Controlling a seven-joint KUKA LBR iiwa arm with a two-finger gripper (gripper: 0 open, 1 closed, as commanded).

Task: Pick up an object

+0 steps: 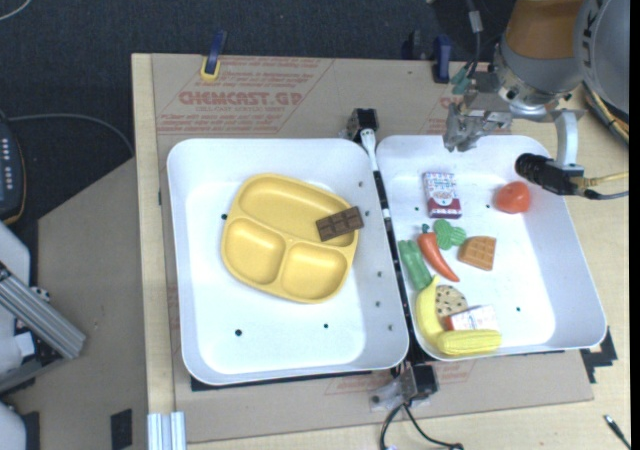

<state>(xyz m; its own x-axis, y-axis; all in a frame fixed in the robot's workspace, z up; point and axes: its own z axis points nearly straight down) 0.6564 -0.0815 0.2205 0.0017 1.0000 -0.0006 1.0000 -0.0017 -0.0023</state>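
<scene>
Nothing picked yet — red-and-white packet (441, 193) lying flat in right bin (580, 268), far end, closest candidate. Tool (462, 138) hovering just past it over bin rim, carrying nothing; finger state can't tell. Descent, grasp, lift all left.

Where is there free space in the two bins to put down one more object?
Left bin: bare floor along its front edge and left wall, around the yellow divided plate. Right bin: open floor right of the waffle, below the tomato. Crowded: its front-left corner, around the carrot, banana and corn.
</scene>
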